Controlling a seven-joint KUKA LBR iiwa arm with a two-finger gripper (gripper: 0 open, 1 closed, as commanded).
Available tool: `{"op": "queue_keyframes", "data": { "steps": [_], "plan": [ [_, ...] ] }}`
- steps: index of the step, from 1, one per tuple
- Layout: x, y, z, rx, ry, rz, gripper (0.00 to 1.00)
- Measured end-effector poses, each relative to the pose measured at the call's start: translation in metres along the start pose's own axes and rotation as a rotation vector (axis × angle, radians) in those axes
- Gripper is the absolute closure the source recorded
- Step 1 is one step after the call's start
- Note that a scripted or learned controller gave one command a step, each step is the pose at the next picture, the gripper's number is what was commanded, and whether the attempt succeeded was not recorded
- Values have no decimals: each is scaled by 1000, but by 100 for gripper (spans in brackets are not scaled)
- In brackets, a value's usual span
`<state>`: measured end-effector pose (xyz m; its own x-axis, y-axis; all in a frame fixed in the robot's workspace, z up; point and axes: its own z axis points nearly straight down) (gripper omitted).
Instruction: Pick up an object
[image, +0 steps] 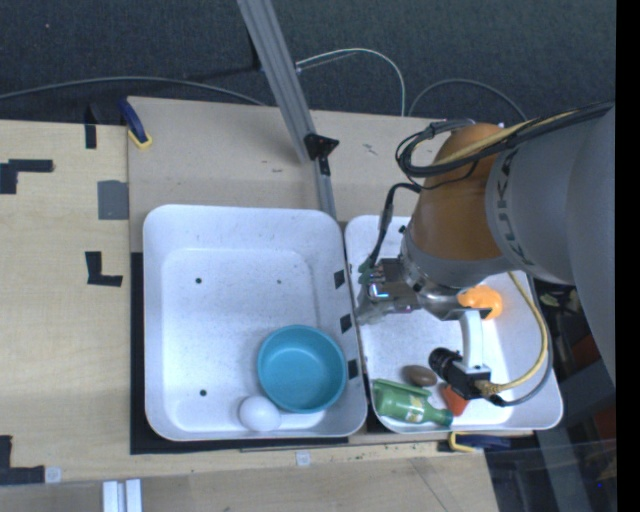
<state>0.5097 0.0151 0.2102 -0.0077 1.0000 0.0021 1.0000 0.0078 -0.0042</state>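
A: Where was the gripper (385, 292)?

B: Low over the right bin (535, 405), close to its left wall. I couldn't tell its state; the wrist hid that.

A: And things to pick?

B: In that bin, along the near edge: a green bottle (408, 403), a brown pebble-like piece (421, 376), something red (453, 401) and an orange piece (482, 298) by the arm. In the left bin (165, 300), near its front right corner, a blue bowl (299, 367) with a white ball (259, 411) touching it.

A: Risks?

B: I judged the gripper sat well apart from every object, so a descent there would likely meet bare floor or clip the wall. The cable (525, 375) might also drag the small items.
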Motion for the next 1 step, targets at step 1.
{"op": "queue_keyframes", "data": {
  "steps": [1],
  "plan": [
    [45,-10,-17,-3,0,1,100]
  ]
}}
